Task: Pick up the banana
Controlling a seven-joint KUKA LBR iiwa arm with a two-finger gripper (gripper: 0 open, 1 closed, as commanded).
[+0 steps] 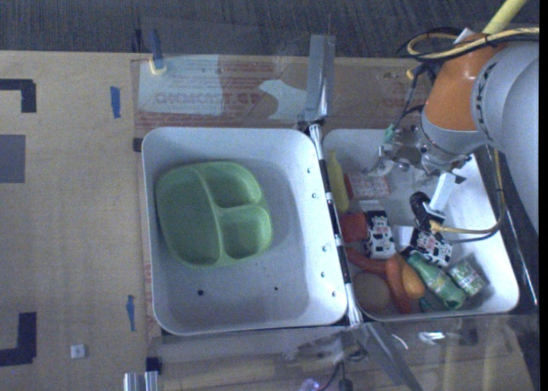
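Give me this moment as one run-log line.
gripper: over right bin, nothing visibly held | banana: by right bin's left wall, untouched | green tray: left bin

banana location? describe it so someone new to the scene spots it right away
Look in the right bin, along its left wall beside the divider between the two bins. The banana is the slim yellow piece lying lengthwise there, above the red toy; unlike its neighbours it is plain, long and pale yellow.

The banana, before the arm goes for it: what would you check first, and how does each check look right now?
1. Banana in sight: ok, it lies along the right bin's left wall.
2. Banana free on top: ok, nothing covers it.
3. Gripper above the banana: not ok, it hovers further right.
4. Gripper free of other items: cannot tell.
5. Room beside the banana: not ok, the wall is tight against one side.
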